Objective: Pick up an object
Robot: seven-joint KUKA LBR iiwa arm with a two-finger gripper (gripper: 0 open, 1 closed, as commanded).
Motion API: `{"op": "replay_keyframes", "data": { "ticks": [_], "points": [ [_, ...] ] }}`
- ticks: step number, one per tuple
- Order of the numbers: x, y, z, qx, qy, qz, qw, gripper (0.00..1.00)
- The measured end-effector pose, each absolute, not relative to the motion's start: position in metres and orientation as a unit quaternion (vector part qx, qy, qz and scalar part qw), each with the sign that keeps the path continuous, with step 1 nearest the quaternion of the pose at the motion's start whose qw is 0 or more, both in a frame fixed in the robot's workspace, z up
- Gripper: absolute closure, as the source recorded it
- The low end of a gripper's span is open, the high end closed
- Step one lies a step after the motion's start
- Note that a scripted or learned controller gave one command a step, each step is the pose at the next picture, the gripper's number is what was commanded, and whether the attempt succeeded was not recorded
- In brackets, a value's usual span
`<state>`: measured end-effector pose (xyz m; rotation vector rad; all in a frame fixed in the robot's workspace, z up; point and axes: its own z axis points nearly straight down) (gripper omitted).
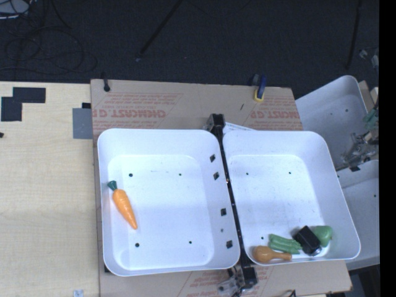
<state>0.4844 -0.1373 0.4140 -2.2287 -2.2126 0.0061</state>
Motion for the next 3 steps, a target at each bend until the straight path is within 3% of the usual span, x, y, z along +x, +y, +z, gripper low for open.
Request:
{"op": "replay_keyframes", "data": {
  "ticks": [1, 2, 3],
  "points": [
    [0.474, -0.214, 0.372, -0.71, -0.704, 0.0029, 0.002, 1.0],
    [0.476, -0.215, 0.403, -0.707, -0.707, 0.0002, -0.001, 1.0],
    [0.476, -0.182, 0.344, -0.706, -0.708, 0.0014, 0.003, 1.0]
  ]
}}
